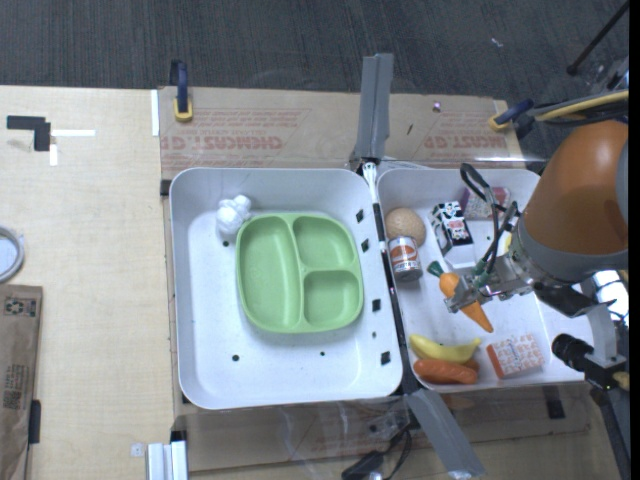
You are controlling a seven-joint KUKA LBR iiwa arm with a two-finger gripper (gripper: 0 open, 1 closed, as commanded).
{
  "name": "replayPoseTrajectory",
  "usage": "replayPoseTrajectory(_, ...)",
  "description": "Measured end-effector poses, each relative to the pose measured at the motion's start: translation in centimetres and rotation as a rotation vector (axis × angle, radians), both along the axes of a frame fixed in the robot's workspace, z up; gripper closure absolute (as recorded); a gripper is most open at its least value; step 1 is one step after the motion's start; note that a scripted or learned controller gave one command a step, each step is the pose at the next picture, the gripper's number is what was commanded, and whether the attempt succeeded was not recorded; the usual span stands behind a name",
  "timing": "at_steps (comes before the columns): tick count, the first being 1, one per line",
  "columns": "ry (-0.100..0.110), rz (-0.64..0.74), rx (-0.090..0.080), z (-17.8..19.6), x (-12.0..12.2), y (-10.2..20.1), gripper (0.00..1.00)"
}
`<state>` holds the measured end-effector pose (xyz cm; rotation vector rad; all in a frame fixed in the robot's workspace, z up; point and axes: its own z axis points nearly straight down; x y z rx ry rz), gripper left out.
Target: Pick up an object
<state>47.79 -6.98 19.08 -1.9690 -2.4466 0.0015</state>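
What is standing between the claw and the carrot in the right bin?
Nothing visible. The claw is already right at the carrot, with no other object between them. The can lies to its left and the banana below, both apart from the carrot.

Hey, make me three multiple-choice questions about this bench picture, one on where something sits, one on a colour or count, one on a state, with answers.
1. Where is the green divided plate?
A. left bin
B. right bin
C. on the cardboard

2. How many compartments does the plate have?
A. two
B. three
C. five

3. How does the small can stand?
A. upright
B. lying flat
C. upside down on the plate

Answers:
1 A, it lies in the left bin beside a small white object.
2 B, one long section and two smaller ones.
3 A, its round top faces up, near the right bin wall.
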Motion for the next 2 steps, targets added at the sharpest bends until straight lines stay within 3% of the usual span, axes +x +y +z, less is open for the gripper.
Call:
replayPoseTrajectory(1,0.001,-0.031,-0.001,-4.3,2.9,-4.5,1.0)
replayPoseTrajectory(2,0.0,0.003,0.0,0.0,3.2,-1.9,1.0)
